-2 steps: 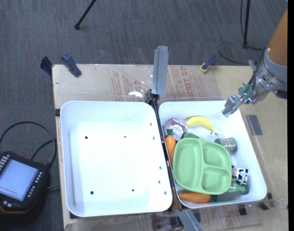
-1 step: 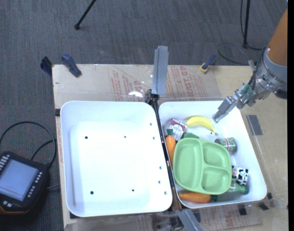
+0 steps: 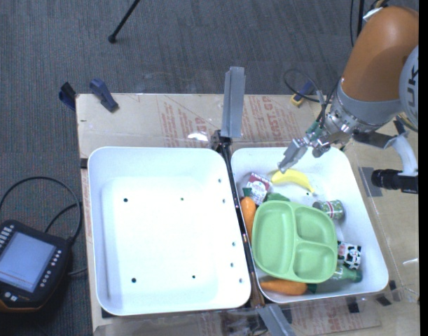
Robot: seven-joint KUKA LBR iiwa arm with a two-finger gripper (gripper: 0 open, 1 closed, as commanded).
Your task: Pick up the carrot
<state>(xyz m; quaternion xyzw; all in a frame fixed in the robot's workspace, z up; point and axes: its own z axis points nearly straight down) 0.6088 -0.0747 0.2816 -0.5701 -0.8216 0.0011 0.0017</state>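
Where the arm (image 3: 378, 61) enters from the right of the camera view, its orange band sits above a grey wrist, and the gripper (image 3: 289, 159) extends down and to the left over the far edge of the right bin (image 3: 371, 219). The finger state cannot be determined from this view: the gripper appears as a single narrow grey tip. Nothing is visible between the fingers. The tip hangs just above the banana (image 3: 295, 179), which lies near the far wall of the right bin.

The carrot (image 3: 248, 213) lies against the left wall of the right bin, partly covered by the green divided plate (image 3: 295, 241). The carrot is well apart from the gripper tip. A second orange object (image 3: 284, 286), possibly another carrot, protrudes from under the near edge of the plate.

Also in the right bin: a small red-and-white packet (image 3: 256, 186) beside the banana, a small can (image 3: 329, 209) at the plate's far right corner, a black-and-white patterned item (image 3: 349, 255) at the plate's right side, and a dark green object (image 3: 345, 275) below it.

The left bin (image 3: 164, 226) stands beside the right bin, with their inner walls touching. A handheld control pendant (image 3: 23, 263) rests on the floor at the lower left.
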